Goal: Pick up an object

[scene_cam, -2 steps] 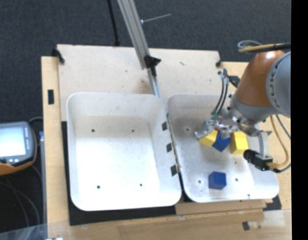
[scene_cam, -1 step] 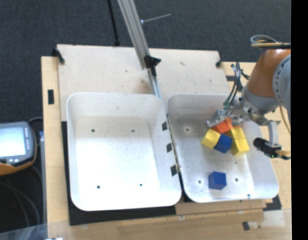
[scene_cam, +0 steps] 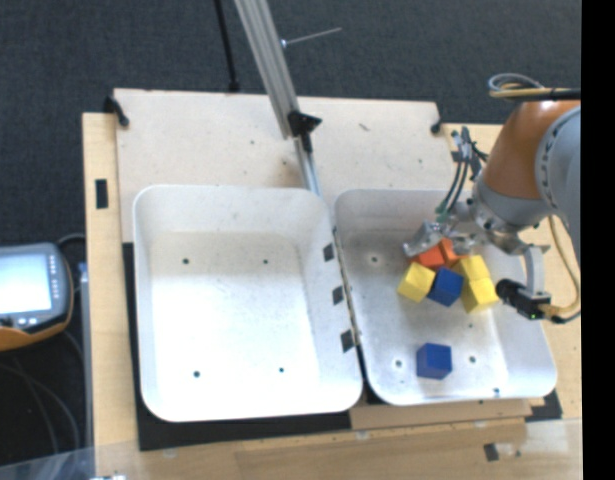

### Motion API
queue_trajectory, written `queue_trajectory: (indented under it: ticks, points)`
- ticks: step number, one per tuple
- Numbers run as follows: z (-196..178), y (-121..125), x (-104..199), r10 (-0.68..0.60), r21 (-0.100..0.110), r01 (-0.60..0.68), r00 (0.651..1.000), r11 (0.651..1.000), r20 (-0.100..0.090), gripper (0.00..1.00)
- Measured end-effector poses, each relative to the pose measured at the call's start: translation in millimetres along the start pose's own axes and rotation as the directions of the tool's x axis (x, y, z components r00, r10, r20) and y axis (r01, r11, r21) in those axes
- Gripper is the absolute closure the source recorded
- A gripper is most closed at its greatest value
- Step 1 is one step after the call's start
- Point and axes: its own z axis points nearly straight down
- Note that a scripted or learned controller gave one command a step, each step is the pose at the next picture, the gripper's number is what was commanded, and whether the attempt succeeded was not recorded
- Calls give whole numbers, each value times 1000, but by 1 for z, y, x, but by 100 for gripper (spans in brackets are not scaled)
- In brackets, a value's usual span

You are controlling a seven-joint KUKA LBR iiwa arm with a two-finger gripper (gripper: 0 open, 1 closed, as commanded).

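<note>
Lowest in the right bin [scene_cam: 382, 223] lies a lone blue cube [scene_cam: 434, 360]. Above it, a tight cluster: yellow block [scene_cam: 416, 282], second blue cube [scene_cam: 447, 287], another yellow block [scene_cam: 478, 282], orange block [scene_cam: 438, 253]. The hand [scene_cam: 439, 240] sits over the orange block; its grip state I cannot tell. Crowding risks a nudge instead of a grasp.
</note>
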Motion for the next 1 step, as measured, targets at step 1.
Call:
queue_trajectory:
  ticks: [1]
  points:
    - [0,-1,2,-1,4,1,1000,1000,-3,0]
